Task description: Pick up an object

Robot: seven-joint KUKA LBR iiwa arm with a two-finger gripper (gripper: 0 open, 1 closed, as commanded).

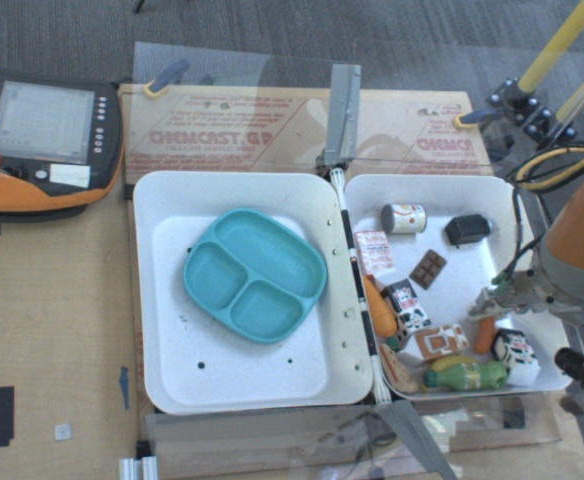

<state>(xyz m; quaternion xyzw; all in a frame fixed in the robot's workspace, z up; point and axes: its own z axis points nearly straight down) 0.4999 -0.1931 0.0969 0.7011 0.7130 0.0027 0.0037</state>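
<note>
Objects point(427, 268) in rt bin point(502, 190), cardboard-topped bench point(42, 318), grey carpet; fingers point(494, 303) state unclear.

In the right bin point(442, 186) you have a clutter of small objects: a white can point(403, 218) lying on its side, a black block point(467, 229), a brown chocolate bar point(429, 268), an orange carrot point(380, 310), and a green-and-yellow piece point(465, 374) along the front wall. The left bin point(162, 298) holds a teal divided plate point(255, 274), lying flat.
</note>
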